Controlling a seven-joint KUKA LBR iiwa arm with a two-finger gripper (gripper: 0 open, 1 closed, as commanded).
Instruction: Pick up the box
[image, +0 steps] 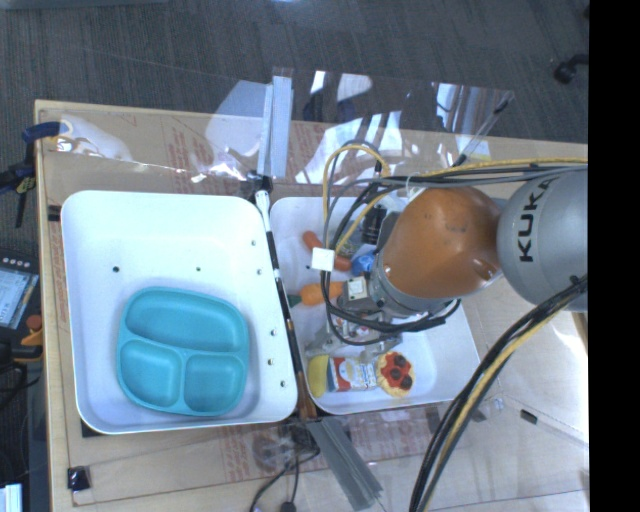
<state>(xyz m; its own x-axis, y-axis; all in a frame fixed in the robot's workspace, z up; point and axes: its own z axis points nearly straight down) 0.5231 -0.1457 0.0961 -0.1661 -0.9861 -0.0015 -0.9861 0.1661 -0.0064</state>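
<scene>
Grey arm (545, 235), "KUKA" lettering

There is one camera, fixed above the table (150, 455) and looking down at a slant. It stands far enough to take in both white bins, the left bin (90, 290) and the right bin (455, 360). The arm (540, 235) enters from the right.
</scene>
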